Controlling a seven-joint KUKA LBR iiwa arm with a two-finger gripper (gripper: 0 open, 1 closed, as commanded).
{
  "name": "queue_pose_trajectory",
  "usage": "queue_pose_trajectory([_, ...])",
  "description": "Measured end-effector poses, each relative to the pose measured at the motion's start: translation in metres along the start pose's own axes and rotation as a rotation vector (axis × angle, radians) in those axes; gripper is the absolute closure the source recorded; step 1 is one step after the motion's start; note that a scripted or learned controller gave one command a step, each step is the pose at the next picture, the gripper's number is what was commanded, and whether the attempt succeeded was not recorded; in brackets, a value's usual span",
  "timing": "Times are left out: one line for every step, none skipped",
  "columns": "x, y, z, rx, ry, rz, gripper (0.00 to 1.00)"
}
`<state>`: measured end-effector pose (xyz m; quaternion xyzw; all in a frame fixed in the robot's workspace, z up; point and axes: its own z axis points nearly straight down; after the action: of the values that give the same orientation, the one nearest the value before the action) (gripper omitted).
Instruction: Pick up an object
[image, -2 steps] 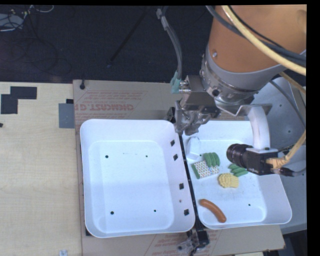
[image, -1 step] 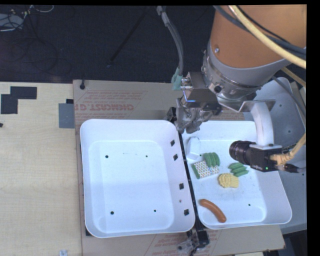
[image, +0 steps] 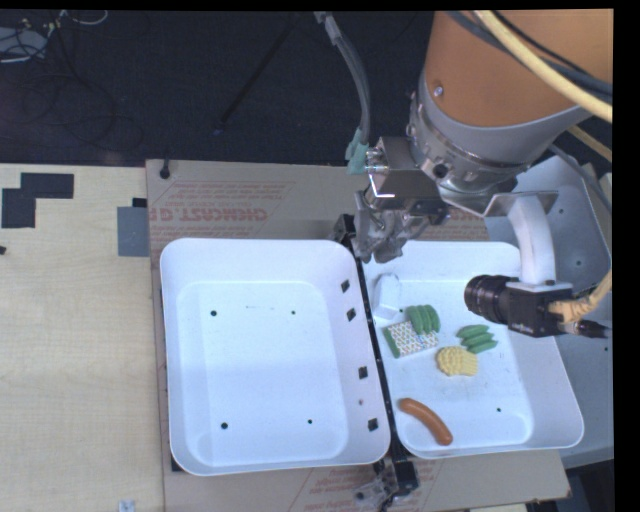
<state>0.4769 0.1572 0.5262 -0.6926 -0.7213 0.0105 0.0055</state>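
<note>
Sausage (image: 426, 421) smooth, curved; corn (image: 457, 361) bumpy, yellow.

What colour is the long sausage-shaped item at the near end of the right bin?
Orange-brown: the sausage, seen in the camera view.

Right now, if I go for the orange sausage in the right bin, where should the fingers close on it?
Grip the sausage at its middle, coming straight down, fingers closing across its narrow width. It lies flat and slanted near the right bin's front edge, apart from the other items, so both long sides look free.
</note>
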Motion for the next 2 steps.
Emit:
queue_pose_trajectory([0.0,0.0,-0.009,0.004,-0.001,-0.008,1.0])
queue_pose_trajectory([-0.034,0.001,0.201,-0.01,0.004,0.044,1.0])
